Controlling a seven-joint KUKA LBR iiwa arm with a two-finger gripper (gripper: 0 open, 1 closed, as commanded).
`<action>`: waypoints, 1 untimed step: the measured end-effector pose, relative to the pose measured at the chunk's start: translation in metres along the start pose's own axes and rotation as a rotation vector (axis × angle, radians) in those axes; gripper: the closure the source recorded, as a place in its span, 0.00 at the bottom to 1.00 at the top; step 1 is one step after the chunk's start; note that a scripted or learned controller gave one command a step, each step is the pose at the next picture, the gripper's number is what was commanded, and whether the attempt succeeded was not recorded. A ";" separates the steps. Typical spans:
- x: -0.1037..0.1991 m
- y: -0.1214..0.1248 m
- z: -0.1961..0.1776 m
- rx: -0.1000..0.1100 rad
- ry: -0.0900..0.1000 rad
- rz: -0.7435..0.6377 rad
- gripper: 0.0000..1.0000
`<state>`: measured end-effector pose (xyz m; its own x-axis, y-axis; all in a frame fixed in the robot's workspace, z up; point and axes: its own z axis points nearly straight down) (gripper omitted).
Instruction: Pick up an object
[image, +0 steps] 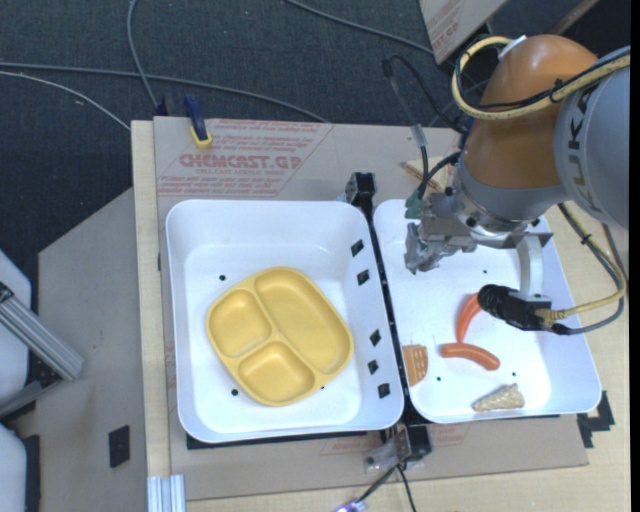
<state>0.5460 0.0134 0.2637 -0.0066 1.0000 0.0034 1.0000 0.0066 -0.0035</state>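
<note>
The grey metal two-finger gripper (424, 252) hangs over the upper left part of the right-hand shallow white bin (570, 390), close to the black divider between the two bins, and nothing can be seen between its tips; whether it is released or clenched cannot be told from this slanted view. Above it rises the wrist with its broad orange band (520, 110), looped by a yellow cable, and the grey arm leaves toward the right. Below and to the right of the gripper, well apart from it, a curved orange-red strip like a toy pepper (468, 316) lies on the bin floor, its upper end just beside a black cable connector (506, 305). Just under that strip lies an orange-red toy sausage (470, 353). Near the bin's lower left corner sits a small tan waffle-patterned piece (415, 364), and near the lower edge a pale beige wedge-shaped piece (499, 399). The left-hand shallow white bin (190, 250) holds a yellow plastic plate with three compartments (279, 334), lying flat and turned at a slant.
</note>
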 end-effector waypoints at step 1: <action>0.050 -0.007 0.002 -0.001 -0.001 0.001 1.00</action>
